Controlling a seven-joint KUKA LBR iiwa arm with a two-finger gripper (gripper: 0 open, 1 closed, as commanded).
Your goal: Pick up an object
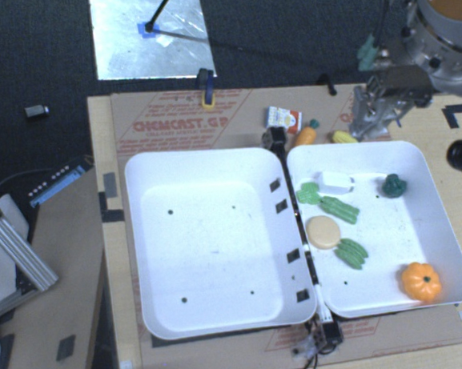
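Red print on cardboard (pixel 179 118) — illegible, mirrored

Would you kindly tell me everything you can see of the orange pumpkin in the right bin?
The pumpkin is a small, rounded toy, bright orange with shallow ribs and a glossy, plastic-looking skin; a yellowish patch shows on its lower front. It looks whole. It sits on the floor of the right bin, in the near right corner, close to the rim. Nothing else touches it: the nearest thing, a green pod-like toy, lies apart to its left. The gripper is far off, beyond the bin's back edge.
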